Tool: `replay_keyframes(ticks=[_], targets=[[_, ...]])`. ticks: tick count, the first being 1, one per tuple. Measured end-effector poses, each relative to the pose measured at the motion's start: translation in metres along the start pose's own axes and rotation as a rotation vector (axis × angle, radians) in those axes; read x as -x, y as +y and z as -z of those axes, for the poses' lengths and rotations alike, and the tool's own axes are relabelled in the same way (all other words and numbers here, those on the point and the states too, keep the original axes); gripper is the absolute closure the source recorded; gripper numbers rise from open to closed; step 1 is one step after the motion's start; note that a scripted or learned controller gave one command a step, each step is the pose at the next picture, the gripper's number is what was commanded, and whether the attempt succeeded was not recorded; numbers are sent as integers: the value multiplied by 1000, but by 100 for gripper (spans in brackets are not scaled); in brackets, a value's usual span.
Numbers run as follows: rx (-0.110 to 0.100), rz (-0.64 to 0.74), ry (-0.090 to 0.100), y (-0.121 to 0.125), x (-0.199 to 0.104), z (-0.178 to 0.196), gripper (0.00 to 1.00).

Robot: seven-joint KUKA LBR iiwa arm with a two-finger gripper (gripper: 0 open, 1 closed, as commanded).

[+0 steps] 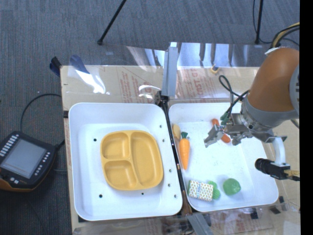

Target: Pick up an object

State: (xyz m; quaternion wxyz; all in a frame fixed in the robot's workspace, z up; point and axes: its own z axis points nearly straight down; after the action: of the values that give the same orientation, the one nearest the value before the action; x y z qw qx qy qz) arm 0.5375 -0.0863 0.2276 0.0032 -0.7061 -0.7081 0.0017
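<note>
I'm watching the gripper [222,136] hovering with jaws spread open over the right bin [254,197], straddling a small orange piece [225,138] (still lying on the floor, I judge). Being so small, it's risking slipping sideways as the fingers are closing.

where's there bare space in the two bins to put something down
The left bin has bare floor in a ring around the yellow divided plate. In the right bin, the middle is bare between the carrot, the gripper and the green ball. Its near edge is crowded: patterned packet, ball.
</note>
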Motion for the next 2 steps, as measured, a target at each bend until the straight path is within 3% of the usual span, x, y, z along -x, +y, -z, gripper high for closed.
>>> replay_keyframes(ticks=[1,2], targets=[[-5,44,-1,104,52,-71,0],[-2,-68,1,105,89,-143,0]])
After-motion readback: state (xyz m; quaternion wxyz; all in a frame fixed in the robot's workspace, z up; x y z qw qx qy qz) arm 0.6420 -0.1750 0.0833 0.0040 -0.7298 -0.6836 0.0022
